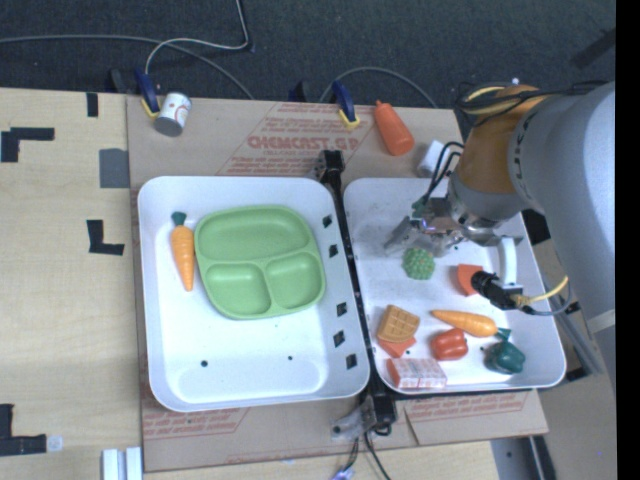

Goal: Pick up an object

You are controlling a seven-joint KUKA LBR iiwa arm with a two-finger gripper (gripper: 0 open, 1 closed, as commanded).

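Left of the black divider (343,268) we see a carrot (183,252) beside a green plate (260,261) in the left bin (240,383). Right of the divider, our gripper (418,236) hangs with fingers spread apart just above a green broccoli (419,263), gripping nothing. Further right of the divider lie a waffle (397,326), red pepper (449,344) and second carrot (464,320).
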